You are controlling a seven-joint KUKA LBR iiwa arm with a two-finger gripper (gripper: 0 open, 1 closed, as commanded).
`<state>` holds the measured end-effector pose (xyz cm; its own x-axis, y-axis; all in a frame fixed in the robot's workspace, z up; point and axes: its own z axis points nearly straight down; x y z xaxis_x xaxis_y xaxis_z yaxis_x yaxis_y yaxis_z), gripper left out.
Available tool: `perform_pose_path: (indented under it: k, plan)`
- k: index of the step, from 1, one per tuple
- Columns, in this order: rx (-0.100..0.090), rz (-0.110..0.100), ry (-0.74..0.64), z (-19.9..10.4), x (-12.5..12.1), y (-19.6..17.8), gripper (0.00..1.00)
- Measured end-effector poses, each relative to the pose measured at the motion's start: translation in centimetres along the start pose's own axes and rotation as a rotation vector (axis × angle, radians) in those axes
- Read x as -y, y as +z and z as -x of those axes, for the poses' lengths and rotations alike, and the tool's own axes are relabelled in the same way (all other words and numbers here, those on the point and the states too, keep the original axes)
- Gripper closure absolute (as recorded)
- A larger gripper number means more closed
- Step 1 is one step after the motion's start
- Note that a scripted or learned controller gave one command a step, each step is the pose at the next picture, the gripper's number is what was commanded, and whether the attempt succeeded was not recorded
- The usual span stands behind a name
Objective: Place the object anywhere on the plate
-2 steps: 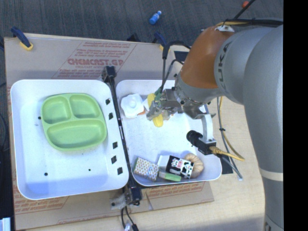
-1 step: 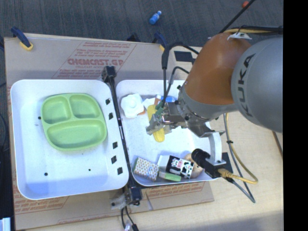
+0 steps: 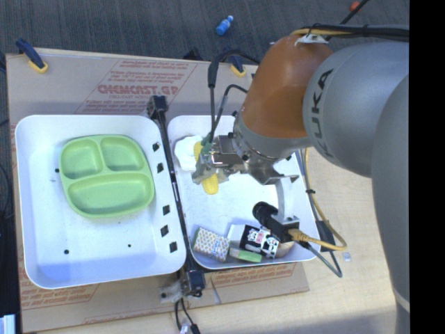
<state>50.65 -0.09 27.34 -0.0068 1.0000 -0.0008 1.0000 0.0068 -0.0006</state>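
Gripper (image 3: 208, 164) sits over a yellow object (image 3: 211, 184), grip state unclear; green plate (image 3: 106, 176) lies at nine o'clock, left bin (image 3: 28, 207).

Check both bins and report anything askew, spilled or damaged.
Nothing looks spilled or broken. The green plate lies flat in the left bin. In the right bin, a patterned box, a black-and-white item and a green stick are heaped against the near wall, tilted. The end effector sits by a yellow object.

grey arm (image 3: 361, 110), orange band (image 3: 285, 92), black "kuka" lettering, metal hand (image 3: 208, 164), yellow cable.
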Motion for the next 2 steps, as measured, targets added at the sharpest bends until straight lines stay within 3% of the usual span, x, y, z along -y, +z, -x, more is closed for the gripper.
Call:
perform_pose_path:
  k: [1,2]
  plan:
    - [0.0,-0.004,0.0,-1.9,3.1,8.2,1.0]
    - [0.0,0.0,0.003,5.5,-3.7,6.3,1.0]
